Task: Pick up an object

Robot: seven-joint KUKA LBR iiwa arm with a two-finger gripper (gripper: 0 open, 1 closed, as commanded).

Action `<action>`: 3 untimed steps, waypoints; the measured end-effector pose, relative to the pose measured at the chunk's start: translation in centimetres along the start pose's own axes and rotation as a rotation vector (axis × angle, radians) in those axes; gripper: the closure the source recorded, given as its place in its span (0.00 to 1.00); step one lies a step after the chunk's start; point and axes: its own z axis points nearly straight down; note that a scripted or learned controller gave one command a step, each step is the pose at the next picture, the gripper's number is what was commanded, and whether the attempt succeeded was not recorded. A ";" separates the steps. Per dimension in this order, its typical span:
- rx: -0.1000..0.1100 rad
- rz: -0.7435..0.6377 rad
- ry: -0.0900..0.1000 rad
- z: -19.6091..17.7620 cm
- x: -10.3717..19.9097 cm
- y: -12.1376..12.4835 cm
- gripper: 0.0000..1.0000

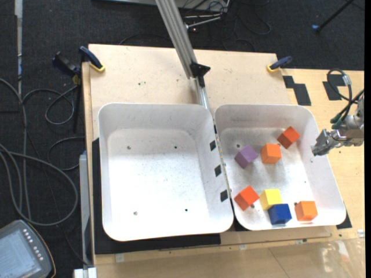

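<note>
So here's my bench from above, going left to right. Off the left side there's dark floor with loose cables (pixel 35 155) and the corner of a grey tablet-looking thing (pixel 23 251) at the bottom. The wooden board (pixel 145 74) has two clamps at its back corners, one on the left (pixel 91 58) and one on the right (pixel 279 63). A metal pole (pixel 177 30) slants down from the top and ends at the back between the two bins.

The left bin (pixel 110 155) is just speckled white plastic.

The right bin (pixel 324 178) has all the blocks. Front left there's an orange-red block (pixel 247 197), with a yellow block (pixel 269 198) just beside it and a blue block (pixel 280 214) touching the yellow one at its front. Another orange block (pixel 306 210) sits near the blue one, toward the front right corner. Further back, a purple block (pixel 246 155) and an orange block (pixel 271 153) sit close together, and a reddish-orange block (pixel 288 136) is a bit behind those, tilted on a corner.

My gripper (pixel 322 145) is at the right rim of that bin, near the reddish-orange block but not touching it. Nothing's between my fingers as far as I can see, and honestly I can't tell if they're spread or closed.
</note>
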 end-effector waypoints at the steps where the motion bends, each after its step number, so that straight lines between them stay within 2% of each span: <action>1: 0.004 -0.005 0.004 0.0 5.5 2.4 1.00; 2: 0.004 -0.004 0.003 0.4 9.3 5.6 1.00; 3: 0.005 -0.004 0.004 0.7 14.7 7.7 1.00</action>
